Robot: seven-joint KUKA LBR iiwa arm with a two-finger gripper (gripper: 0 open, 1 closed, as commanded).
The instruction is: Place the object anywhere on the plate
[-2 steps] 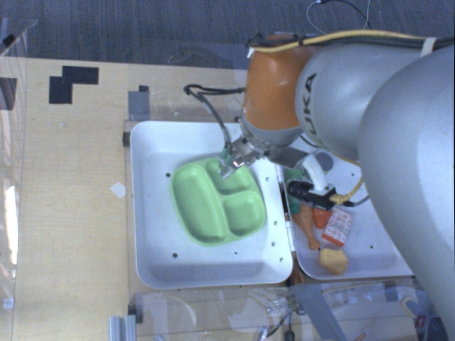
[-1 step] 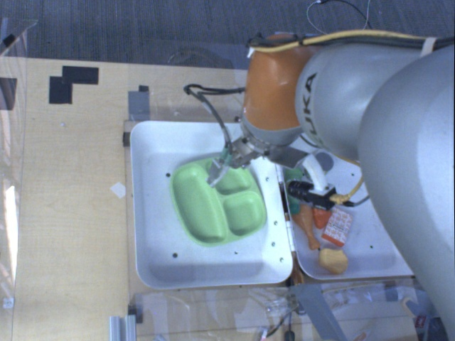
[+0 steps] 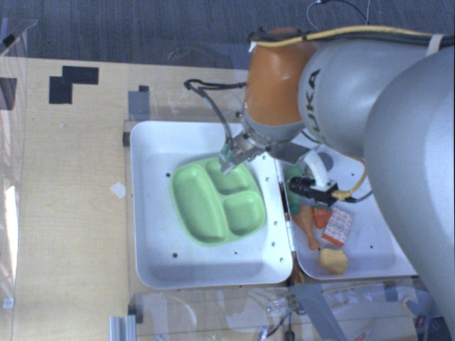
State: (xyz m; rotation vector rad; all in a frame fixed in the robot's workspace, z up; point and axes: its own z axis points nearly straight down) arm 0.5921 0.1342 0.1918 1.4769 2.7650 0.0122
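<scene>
A grey robot arm reaches in from the right, its gripper (image 3: pixel 231 158) low over the upper rim of a green divided plate (image 3: pixel 217 203) lying in the left bin (image 3: pixel 153 190). The arm's bulk hides the gripper's tip, so whether it carries anything cannot be told. The loose items, an orange carrot-like piece (image 3: pixel 308 229), a red-and-white packet (image 3: pixel 337 227) and a yellow lump (image 3: pixel 333 261), lie in the right bin (image 3: pixel 384 258), to the gripper's right, well apart from the plate.
</scene>
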